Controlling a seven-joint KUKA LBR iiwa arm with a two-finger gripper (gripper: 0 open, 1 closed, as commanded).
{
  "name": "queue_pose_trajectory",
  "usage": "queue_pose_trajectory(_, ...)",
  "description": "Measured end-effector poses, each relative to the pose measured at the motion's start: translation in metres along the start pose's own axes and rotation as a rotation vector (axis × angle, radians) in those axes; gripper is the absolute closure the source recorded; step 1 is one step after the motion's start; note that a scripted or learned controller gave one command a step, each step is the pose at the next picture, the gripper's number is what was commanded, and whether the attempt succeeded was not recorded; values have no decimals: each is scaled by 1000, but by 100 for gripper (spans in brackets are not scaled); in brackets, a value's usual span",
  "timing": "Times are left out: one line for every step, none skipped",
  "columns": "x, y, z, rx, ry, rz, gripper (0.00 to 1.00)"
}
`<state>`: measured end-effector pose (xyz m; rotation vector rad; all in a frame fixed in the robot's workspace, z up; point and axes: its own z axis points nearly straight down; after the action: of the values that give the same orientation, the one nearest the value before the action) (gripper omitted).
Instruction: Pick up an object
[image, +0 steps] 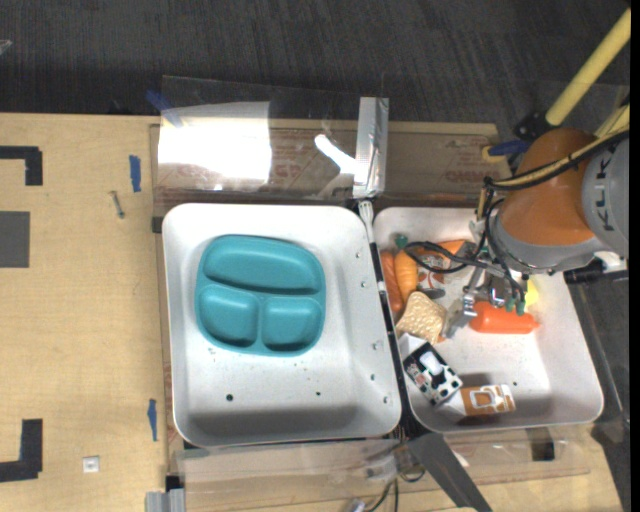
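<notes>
You see the gripper (478, 303) low in the right bin (575, 385), its fingers' spread impossible to tell, with a bright orange carrot-shaped toy (503, 320) lying just beside them on the bin floor.

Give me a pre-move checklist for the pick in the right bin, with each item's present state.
1. Gripper is over the right bin: ok.
2. A target lies beside it, the orange carrot-like toy: ok.
3. Finger state: cannot tell.
4. Something already held: cannot tell.
5. Neighbours clear of the target: not ok; the tan cracker block and other toys crowd close.
6. Left bin with the teal divided tray lies away from the arm: ok.
</notes>
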<state>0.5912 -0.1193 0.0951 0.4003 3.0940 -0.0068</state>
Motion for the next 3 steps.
queue_pose_trajectory(77,-71,-2,-1,-4,98,0)
queue_pose_trajectory(5,-25,6,-4,10,41,0)
queue_pose_trajectory(-40,3,8,-5,8,-268,0)
